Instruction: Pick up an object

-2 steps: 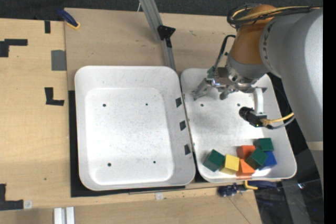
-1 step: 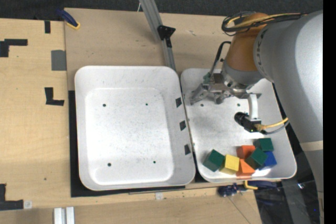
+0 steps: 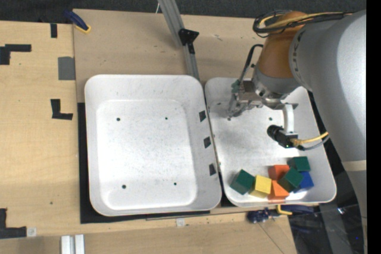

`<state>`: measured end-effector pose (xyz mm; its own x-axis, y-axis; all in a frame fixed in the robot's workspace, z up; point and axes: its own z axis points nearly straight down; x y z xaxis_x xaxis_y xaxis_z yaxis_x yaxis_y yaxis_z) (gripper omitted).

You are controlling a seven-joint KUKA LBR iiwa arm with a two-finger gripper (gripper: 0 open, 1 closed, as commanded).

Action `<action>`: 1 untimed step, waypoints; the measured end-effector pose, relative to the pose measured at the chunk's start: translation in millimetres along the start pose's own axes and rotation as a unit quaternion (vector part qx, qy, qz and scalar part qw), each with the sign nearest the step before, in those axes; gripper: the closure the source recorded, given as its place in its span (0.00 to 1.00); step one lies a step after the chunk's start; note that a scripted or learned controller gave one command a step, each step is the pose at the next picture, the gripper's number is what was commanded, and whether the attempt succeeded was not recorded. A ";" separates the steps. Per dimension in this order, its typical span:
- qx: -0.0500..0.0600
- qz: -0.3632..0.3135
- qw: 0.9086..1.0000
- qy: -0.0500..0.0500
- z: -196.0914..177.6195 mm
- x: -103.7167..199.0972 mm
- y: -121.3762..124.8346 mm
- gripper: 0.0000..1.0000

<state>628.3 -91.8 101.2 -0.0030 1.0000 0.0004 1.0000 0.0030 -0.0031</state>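
Observation:
Several small blocks lie bunched at the near end of the right bin (image 3: 238, 140): a dark green block (image 3: 242, 181), a yellow one (image 3: 261, 185), an orange one (image 3: 277, 174), another green one (image 3: 299, 163) and a blue one (image 3: 306, 180). My gripper (image 3: 234, 109) hangs over the far left part of that bin, well away from the blocks, its thin fingers pointing down toward the bin floor. Nothing shows between the fingers.
The left bin (image 3: 146, 143) lies beside the right one, with black clips along the shared wall. A grey metal pole (image 3: 169, 3) slants across the bench behind the bins. The bulky grey arm (image 3: 339, 86) covers the right side.

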 end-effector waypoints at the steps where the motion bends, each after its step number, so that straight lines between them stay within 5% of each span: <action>1: -0.003 0.001 1.000 0.000 -49.2 -7.5 -4.1 1.00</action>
<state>624.4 -99.3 150.5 -0.0008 1.0000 -0.0003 1.0000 0.0008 0.0035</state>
